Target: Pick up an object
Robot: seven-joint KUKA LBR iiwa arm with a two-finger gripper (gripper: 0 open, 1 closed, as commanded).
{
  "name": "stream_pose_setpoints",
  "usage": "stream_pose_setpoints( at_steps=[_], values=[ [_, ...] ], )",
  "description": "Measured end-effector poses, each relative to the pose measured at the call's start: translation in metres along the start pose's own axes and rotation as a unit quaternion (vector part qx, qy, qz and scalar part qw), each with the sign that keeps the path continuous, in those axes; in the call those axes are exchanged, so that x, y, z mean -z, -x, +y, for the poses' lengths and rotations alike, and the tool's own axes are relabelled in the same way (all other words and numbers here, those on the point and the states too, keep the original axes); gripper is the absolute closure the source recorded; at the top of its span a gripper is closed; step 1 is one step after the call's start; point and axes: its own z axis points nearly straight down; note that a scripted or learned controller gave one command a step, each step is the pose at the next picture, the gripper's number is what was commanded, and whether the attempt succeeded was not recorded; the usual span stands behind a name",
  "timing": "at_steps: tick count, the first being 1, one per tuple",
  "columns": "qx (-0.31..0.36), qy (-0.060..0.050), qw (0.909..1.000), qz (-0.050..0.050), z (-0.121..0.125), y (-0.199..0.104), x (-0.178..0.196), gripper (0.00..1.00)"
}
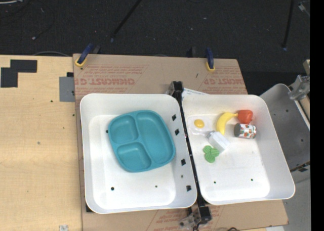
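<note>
Clustered in the far half of the right bin point(273, 174): a small yellow banana point(226, 122), smooth, curved, with its long axis running from near-left up to far-right; just beside its far tip a red rounded piece point(245, 116); just near of that a short printed can point(245, 131) lying on its side. Further left, a flat yellow disc point(199, 123), a white blocky piece point(217, 140) set at a slant, and touching or almost touching its near side a small green leafy piece point(210, 154). Probably plastic toys, light and slick. State of the hand: cannot tell. Judging by the arm's reach from the right, can and red piece likely nearest to it, banana next. In the left bin point(96, 184), a teal three-part plate point(140, 140), glossy. Under both bins printed cardboard point(131, 76), on a pale wooden surface point(35, 149).
</note>
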Motion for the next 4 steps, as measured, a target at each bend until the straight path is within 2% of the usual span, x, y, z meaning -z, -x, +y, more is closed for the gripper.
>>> stream_pose_setpoints(
  at_steps=[1, 2, 3, 4],
  values=[
    [0.0, 0.0, 1.0, 0.0, 0.0, 0.0, 0.0, 0.0],
    [0.001, 0.0, 1.0, 0.0, 0.0, 0.0, 0.01, 1.0],
    [0.001, -0.001, 1.0, 0.0, 0.0, 0.0, 0.009, 0.0],
    [0.001, -0.001, 1.0, 0.0, 0.0, 0.0, 0.019, 1.0]
  ],
)
